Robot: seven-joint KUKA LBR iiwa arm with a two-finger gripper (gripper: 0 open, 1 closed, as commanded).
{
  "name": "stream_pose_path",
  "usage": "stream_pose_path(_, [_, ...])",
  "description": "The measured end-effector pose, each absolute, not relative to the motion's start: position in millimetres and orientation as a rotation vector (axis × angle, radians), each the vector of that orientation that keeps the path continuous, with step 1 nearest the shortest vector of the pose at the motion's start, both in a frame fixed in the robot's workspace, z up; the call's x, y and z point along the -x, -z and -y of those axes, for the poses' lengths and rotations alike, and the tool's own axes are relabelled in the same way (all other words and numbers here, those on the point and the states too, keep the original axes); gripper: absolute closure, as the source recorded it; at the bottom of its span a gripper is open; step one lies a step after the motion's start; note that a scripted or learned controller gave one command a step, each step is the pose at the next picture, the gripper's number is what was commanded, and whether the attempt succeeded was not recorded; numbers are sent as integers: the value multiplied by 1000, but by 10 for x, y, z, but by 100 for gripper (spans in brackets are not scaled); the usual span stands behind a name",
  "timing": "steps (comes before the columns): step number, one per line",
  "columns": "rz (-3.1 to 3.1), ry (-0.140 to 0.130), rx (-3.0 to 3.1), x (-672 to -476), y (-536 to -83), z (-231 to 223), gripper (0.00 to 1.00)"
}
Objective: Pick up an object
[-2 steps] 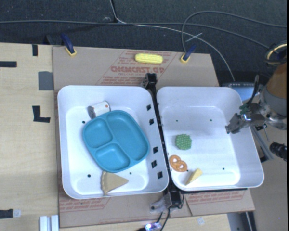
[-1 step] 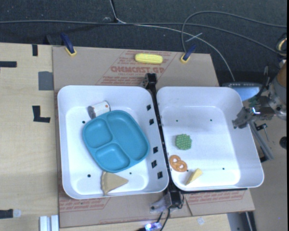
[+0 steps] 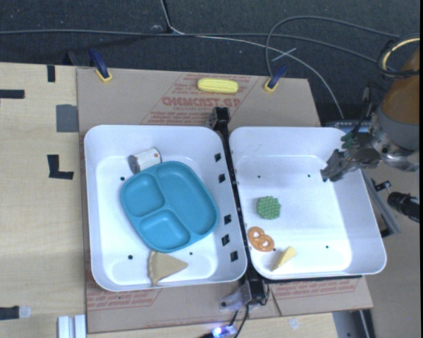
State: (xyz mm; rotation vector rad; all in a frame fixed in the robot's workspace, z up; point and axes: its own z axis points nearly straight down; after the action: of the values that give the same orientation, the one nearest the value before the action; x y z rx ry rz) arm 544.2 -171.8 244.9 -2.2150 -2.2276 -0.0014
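Your gripper (image 3: 333, 172) sits at the right; I cannot tell its jaws' state. The green ball (image 3: 268, 207) lies lower left of it.

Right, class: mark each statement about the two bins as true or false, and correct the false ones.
1. The blue divided plate lies in the left bin. True.
2. The green ball sits on the blue plate. False: it lies in the right bin.
3. The pretzel lies in the right bin, near the green ball. True.
4. The yellow corn cob lies inside the left bin. False: it lies on the cardboard beyond both bins.
5. The end effector grips the pretzel. False: it is over the right bin's far right part, apart from it.
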Motion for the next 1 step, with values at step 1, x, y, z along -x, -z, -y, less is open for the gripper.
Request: stream_pose_path(1, [2227, -1, 2214, -5558, -2345, 1156, 100])
